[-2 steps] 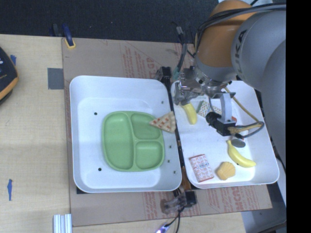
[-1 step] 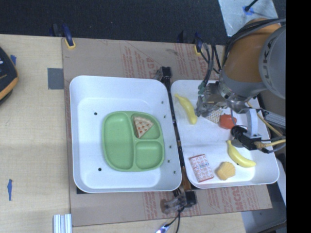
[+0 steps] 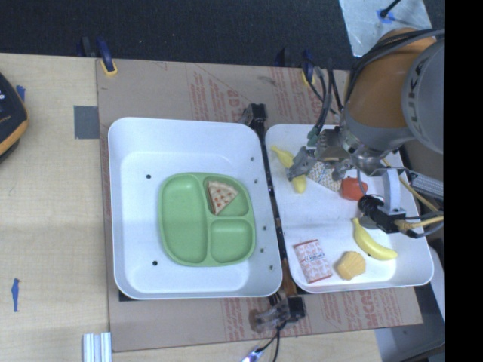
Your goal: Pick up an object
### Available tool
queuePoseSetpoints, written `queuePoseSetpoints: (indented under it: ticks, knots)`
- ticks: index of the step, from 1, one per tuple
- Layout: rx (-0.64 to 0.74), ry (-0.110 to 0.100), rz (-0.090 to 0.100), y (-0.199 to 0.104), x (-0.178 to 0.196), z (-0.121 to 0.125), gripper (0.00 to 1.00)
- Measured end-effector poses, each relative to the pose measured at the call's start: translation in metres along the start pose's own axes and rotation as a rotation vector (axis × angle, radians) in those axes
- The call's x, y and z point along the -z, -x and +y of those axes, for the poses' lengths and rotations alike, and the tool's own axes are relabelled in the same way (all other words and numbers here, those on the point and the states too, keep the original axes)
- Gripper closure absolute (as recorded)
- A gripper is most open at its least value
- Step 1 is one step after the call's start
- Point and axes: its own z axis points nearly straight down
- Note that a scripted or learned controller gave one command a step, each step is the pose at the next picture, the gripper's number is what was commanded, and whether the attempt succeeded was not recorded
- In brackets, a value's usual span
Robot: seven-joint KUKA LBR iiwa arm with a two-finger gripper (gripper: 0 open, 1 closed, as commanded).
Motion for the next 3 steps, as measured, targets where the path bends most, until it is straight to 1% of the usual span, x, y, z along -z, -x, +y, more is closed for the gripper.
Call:
queuePoseSetpoints:
  ticks: [1, 2, 3]
  knots:
    - [-0.001, 0.001, 0.0, 0.068, -0.032, 0.024, 0.0]
    - [-0.001, 0.002, 0.001, 0.131, -0.02, 0.037, 0.0]
    - [0.001, 0.0, 0.0, 0.156, -0.083, 0.021, 0.0]
